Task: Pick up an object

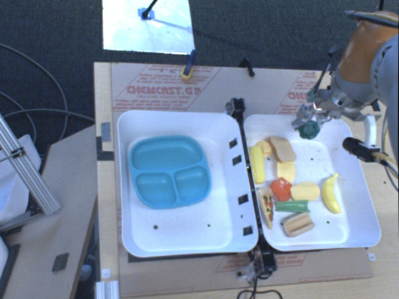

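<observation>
overhead, the pincer hangs at the far rim of the right bin with a dark teal object pinched between its fingers. below lie toy foods — a corn cob, a banana, a tomato. the left bin holds a blue divided tray. the cardboard on the worktop bears red lettering, too blurred to read.

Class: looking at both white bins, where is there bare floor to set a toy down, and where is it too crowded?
Left bin: bare floor below and right of the blue tray. Right bin: bare right of the banana. Crowded from the corn down to the hot dog.
</observation>
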{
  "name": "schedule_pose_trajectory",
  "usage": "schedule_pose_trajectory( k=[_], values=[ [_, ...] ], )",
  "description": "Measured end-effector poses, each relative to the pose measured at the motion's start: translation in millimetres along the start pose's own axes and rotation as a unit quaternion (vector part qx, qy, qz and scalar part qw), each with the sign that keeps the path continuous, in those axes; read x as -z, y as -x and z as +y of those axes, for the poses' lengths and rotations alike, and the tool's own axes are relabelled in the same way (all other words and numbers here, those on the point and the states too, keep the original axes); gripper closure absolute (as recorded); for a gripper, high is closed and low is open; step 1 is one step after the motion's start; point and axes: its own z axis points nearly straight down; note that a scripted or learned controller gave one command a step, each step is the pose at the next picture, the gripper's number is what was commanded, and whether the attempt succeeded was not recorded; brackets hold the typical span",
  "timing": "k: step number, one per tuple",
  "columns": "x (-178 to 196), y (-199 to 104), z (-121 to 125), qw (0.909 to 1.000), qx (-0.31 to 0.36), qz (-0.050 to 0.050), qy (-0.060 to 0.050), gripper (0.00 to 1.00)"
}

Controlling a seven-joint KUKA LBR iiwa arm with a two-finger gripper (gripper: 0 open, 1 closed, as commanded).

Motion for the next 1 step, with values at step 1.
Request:
schedule_pose_trajectory(
  k=[1],
  values=[
    [0.6,-56.8,3.7,1.0000,0.000,0.001,-0.004,1.00]
  ],
)
